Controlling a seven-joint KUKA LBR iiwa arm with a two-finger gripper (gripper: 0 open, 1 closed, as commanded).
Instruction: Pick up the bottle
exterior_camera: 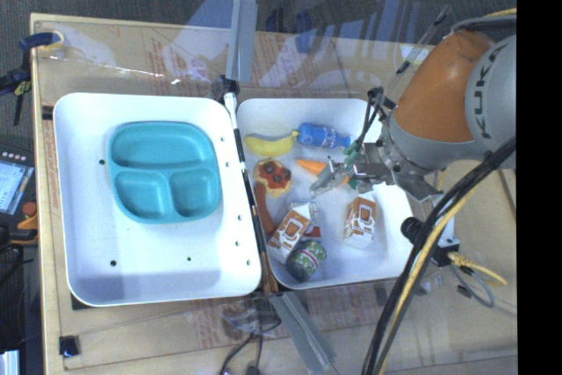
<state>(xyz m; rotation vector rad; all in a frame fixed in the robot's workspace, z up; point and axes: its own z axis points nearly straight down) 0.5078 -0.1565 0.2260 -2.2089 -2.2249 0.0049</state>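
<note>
While the arm (457,92) reaches in from the right and hides much of the right bin's (263,114) far corner, its gripper (338,176) hangs low over the middle of that bin, and its fingers are too small and blurred against the clutter to make out; whether the jaws are spread or pressed together cannot be told, and nothing can be seen between them.

The bottle (320,136), blue, lies on its side just beyond the jaws, toward the bin's far wall, and seems apart from them. Its right end runs close under the wrist hardware, so its full length is hard to judge. To the left of the bottle, and farther from the jaws, lies a yellow banana (270,143). An orange carrot (310,164) lies just beside the jaws on their left, its right tip hidden behind the gripper. Farther left of the jaws sits a round pizza-like toy (274,176).

On the near side of the jaws stand two small cartons: one (361,222) almost directly below them, the other (294,230) below and to the left. A dark round can (307,259) rests by the bin's near edge; its label is unreadable.

Well to the left of the jaws, the left bin (75,189) holds a teal divided tray (165,169). Cables (421,259) cross the right bin's near right corner and cover it.
</note>
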